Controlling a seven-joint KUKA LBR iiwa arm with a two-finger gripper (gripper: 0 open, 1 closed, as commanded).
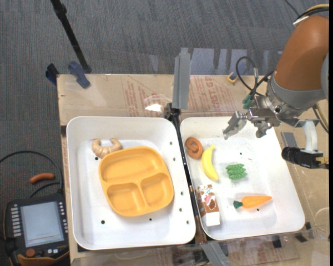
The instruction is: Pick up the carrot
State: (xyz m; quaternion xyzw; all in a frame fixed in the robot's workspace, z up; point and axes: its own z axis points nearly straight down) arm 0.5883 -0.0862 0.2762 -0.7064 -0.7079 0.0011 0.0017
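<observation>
Grey carpet surrounds the bench [122, 93]; the carrot [253, 201] lies in the right bin [291, 204], while the claw [247, 127] hangs spread wide, gripping nothing, well apart.

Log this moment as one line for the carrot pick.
hand: above right bin's far end, holding nothing | carrot: lying in right bin, near side, apart from hand | status: not yet picked

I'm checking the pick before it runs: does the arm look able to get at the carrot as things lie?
Probably yes. The carrot lies flat on bare floor in the right bin, apart from the pea pods and carton. The gripper hovers over that bin's far side.
</observation>
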